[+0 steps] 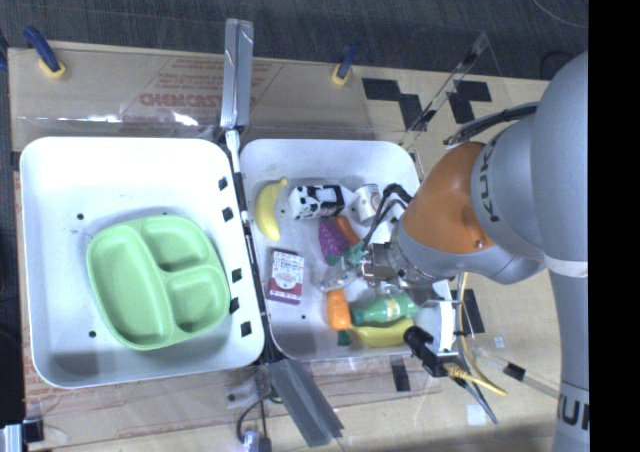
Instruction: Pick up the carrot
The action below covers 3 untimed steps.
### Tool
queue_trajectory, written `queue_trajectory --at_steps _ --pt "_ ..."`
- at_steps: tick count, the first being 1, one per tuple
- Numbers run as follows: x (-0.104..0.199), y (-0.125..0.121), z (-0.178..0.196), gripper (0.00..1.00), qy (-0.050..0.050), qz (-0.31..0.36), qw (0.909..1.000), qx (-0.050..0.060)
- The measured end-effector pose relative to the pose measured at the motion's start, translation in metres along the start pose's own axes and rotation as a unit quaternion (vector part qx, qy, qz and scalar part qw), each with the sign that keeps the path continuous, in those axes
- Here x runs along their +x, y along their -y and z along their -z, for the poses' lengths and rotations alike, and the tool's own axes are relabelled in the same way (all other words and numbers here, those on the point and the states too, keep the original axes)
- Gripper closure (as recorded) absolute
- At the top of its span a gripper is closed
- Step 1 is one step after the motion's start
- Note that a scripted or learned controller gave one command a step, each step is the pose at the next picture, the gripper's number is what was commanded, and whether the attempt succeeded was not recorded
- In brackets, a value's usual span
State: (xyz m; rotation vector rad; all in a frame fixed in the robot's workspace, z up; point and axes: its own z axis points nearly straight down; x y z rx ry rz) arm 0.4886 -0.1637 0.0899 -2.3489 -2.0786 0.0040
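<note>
The arm [500, 210] reaches in over the right bin [300, 152], its orange band above the bin's right half. The left bin [40, 240] carries a green divided plate [158, 280]. In the right bin: a banana [268, 208], a green bottle [383, 312], a red-and-white card [286, 275], a black-and-white cow toy [318, 202]. The carrot [340, 311], short, orange and stubby, lies near the bin's front wall, just left of the green bottle. The gripper [368, 262] hangs just above the carrot, apparently apart from it; wrist clutter hides it, so I cannot tell its opening.
</note>
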Motion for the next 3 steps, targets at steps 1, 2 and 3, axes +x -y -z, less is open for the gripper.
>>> queue_trajectory --at_steps 1,2,3 --pt "0.001 0.0 0.008 1.0 0.0 0.004 1.0 0.001" --pt "0.002 -0.001 0.016 1.0 0.001 0.008 1.0 0.003" --pt "0.067 0.02 0.125 1.0 0.001 0.138 0.9904 -0.001"
